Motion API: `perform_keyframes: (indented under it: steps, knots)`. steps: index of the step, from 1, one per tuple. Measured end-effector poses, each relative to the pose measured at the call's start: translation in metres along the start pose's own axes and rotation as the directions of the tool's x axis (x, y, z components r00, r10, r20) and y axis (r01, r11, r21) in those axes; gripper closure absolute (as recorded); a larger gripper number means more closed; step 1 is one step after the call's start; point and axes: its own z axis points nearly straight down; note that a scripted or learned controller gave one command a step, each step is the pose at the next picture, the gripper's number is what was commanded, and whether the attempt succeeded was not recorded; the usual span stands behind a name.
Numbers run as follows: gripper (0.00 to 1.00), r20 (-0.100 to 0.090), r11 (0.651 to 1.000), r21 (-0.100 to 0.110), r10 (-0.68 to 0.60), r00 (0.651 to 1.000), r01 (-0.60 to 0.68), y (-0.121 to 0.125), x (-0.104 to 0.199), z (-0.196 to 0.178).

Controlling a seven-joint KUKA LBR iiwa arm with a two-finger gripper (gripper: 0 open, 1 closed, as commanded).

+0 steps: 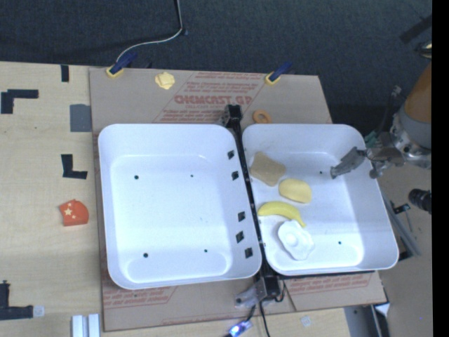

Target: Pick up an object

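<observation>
Currently claw (351,163) holds nothing, finger spread unclear; hovering over right bin (375,209) edge, banana (281,211) and lemon (295,190) just left, reachable.

A: What covers the table (42,181)?

B: A brown cardboard sheet (210,97) with red lettering lies over its middle, and two white bins sit on that, the left bin (112,188) and the right bin (372,223) touching along their inner edges.

A: Anything loose?

B: A small yellow lump (165,81) rests on the cardboard in the upper part of the frame. A red object (74,213) lies on the bare wood at the left, among black marks.
</observation>
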Motion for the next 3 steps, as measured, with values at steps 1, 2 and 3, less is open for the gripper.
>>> perform_keyframes:
  steps: [1, 2, 3]
  knots:
    - [1.00, 0.000, 1.000, 0.000, -0.001, 1.000, 0.001, 0.000, 0.000, -0.010]
    - [1.00, 0.005, 1.000, -0.014, 0.002, 1.000, -0.002, -0.047, -0.004, -0.142]
    - [1.00, 0.008, 1.000, -0.020, -0.002, 1.000, 0.002, -0.038, -0.003, -0.301]
